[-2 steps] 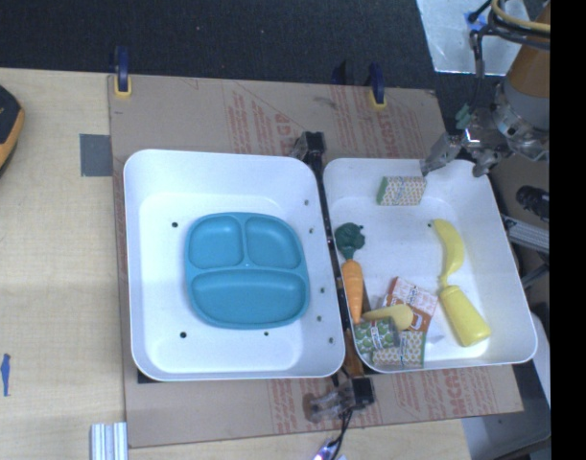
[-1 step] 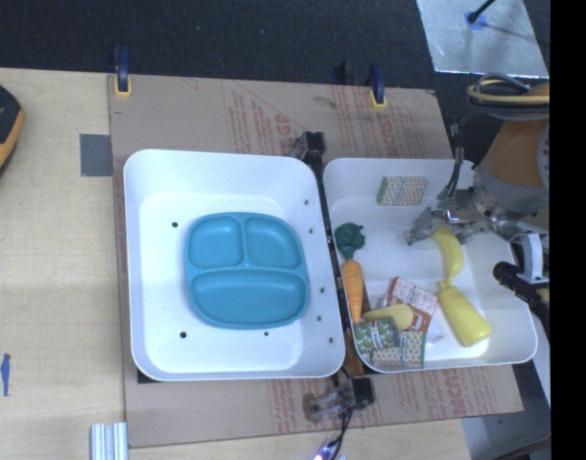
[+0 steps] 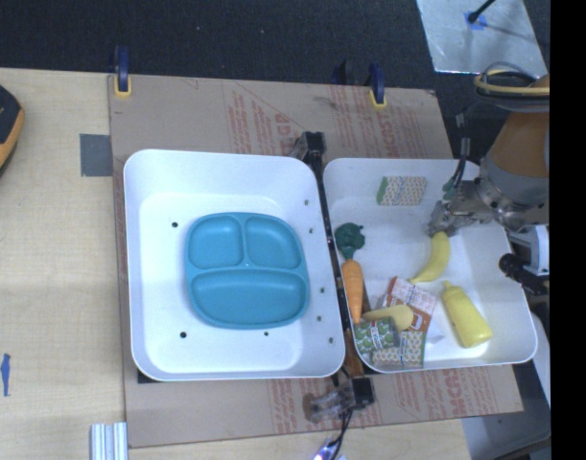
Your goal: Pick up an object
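Banana [image 3: 434, 258] lies in the right bin [image 3: 489, 353], and it serves as the landmark for the rest: its long axis runs steeply, from an upper tip near the gripper [image 3: 449, 217] down and leftward to a lower tip that curves toward the snack packets. The gripper sits just above that upper tip, close to touching it, but nothing shows between its fingers, and whether they stand apart or together cannot be told from this slant. The grey arm [image 3: 515, 151] with its orange band rises up and to the right of the banana. Just right of and below the banana lies a yellow bottle [image 3: 465, 316], its long axis tilted from upper left to lower right, neck end nearest the banana. Below and left of the banana sits a red-and-white packet [image 3: 412, 300], with a small yellow piece [image 3: 393, 314] on it and a green patterned packet [image 3: 386, 341] lower still. Left of the banana a carrot [image 3: 352, 290] lies nearly upright along the bin's left wall, its green top [image 3: 349, 238] pointing up. Above and left of the banana rests a small patterned card [image 3: 402, 191]. Well to the left of the banana, the left bin [image 3: 149, 257] holds a blue divided plate [image 3: 246, 268].
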`<state>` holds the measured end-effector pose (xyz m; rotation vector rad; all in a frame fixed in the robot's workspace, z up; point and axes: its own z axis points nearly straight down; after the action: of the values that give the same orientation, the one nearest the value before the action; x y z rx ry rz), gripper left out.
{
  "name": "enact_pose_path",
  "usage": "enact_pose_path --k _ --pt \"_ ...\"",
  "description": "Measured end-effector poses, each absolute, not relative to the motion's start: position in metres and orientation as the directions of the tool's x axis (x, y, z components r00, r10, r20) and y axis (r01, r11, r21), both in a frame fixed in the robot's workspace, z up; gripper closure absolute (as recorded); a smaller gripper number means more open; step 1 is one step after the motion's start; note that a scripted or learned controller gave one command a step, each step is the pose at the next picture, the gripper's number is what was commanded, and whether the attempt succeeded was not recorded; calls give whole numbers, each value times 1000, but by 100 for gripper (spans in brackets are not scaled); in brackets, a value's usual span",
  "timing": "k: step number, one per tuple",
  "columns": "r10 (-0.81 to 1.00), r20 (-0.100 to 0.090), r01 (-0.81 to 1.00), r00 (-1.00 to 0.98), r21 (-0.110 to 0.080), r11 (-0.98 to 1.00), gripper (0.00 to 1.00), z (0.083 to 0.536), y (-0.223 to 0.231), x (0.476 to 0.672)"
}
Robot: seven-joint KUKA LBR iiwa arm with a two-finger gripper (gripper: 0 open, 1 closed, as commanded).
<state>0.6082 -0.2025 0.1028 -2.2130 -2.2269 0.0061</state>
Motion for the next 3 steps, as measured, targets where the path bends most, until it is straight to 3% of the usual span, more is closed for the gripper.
enact_pose_path --k 1,2,3 --pt "1000 1 1000 -2 -5 2 100 160 -166 540" --pt "1000 0 1000 -3 -3 3 0 157 -167 542" --pt "1000 -1 1000 -7 2 7 0 89 -170 630"
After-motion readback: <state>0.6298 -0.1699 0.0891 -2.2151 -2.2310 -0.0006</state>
